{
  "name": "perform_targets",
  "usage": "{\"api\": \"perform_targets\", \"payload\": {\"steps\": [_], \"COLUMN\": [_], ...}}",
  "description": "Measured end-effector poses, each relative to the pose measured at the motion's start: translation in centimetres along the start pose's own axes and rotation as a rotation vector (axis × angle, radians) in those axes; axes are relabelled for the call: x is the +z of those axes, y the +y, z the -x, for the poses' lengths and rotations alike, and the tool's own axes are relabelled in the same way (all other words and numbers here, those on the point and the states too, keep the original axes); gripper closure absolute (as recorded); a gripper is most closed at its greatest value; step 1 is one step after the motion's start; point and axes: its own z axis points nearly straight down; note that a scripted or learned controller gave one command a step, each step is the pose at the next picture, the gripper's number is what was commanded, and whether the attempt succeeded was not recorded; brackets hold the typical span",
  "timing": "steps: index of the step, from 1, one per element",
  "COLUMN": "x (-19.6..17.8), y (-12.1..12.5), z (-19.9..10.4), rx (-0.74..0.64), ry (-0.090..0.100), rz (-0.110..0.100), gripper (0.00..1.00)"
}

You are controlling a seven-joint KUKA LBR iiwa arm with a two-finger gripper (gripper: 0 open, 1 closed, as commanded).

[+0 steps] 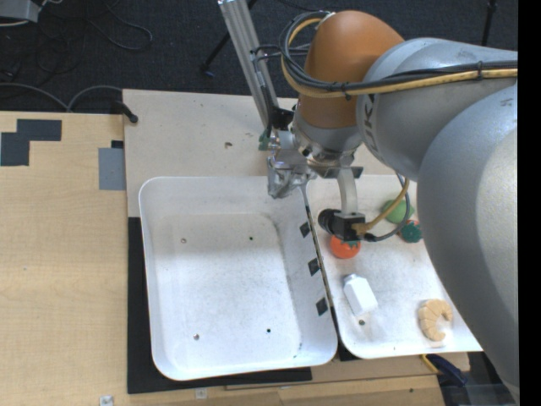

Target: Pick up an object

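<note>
Glossy white bins [220, 311]; the right one [393, 290] holds a round orange ball [342, 247], white block [359, 295], tan croissant [434, 320]; the arm [456, 134] has an unreadable grip.

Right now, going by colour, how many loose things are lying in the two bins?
orange-red ball: 1
green piece: 1
white block: 1
tan pastry-shaped piece: 1
Total: 4, all in the bin nearer the arm.
</note>
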Motion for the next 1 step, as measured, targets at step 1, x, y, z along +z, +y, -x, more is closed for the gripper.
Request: {"api": "perform_targets", "payload": {"steps": [1], "x": [0.07], "y": [-0.09], "z": [0.12], "rx": [-0.002], "ry": [-0.003], "rz": [-0.003], "gripper": [0.0]}}
